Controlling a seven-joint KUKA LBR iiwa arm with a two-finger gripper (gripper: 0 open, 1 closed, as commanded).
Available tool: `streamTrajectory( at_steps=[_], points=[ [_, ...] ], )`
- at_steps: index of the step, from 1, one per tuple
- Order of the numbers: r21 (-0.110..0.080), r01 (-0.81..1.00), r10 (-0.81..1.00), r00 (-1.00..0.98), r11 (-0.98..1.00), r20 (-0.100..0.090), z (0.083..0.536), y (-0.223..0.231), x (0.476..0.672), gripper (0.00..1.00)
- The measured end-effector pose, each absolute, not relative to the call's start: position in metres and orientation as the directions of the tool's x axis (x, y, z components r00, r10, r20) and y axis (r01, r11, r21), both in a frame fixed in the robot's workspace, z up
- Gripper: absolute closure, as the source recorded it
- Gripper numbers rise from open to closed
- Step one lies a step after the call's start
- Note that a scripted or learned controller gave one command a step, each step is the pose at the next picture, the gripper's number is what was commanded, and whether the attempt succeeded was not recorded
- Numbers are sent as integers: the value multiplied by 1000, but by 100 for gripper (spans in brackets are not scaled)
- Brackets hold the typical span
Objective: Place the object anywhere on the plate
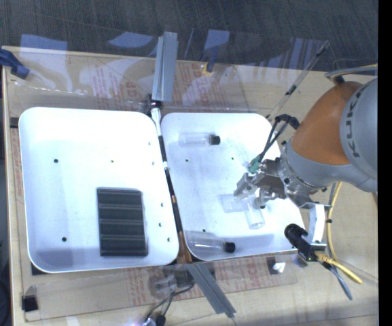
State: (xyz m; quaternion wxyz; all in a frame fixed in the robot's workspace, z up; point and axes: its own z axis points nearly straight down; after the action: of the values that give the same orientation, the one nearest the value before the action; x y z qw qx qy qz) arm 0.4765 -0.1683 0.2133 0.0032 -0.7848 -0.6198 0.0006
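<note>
Lower left of frame, the dark plate [121,222] waits in the left bin [39,124]. Gripper [255,194] hangs mid-right over a clear vial [254,216], no telling about its grip. Looks like pickup; next, carry it left.

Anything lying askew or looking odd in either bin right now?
Two clear plastic vials with black caps lie on their sides in the right white bin: one near the far wall, one by the near wall. The dark ribbed rectangular plate sits square in the left bin.
</note>
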Motion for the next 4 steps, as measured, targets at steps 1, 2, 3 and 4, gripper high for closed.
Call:
streamTrajectory(
  at_steps=[1,2,3,4],
  points=[
    [-6,921,921,390,-390,0,199,-86,529,100],
    [-4,914,914,407,-407,1,267,30,519,100],
    [-7,917,917,400,-400,-3,190,70,475,100],
    [-8,911,911,413,-413,-6,112,154,483,100]
  ],
)
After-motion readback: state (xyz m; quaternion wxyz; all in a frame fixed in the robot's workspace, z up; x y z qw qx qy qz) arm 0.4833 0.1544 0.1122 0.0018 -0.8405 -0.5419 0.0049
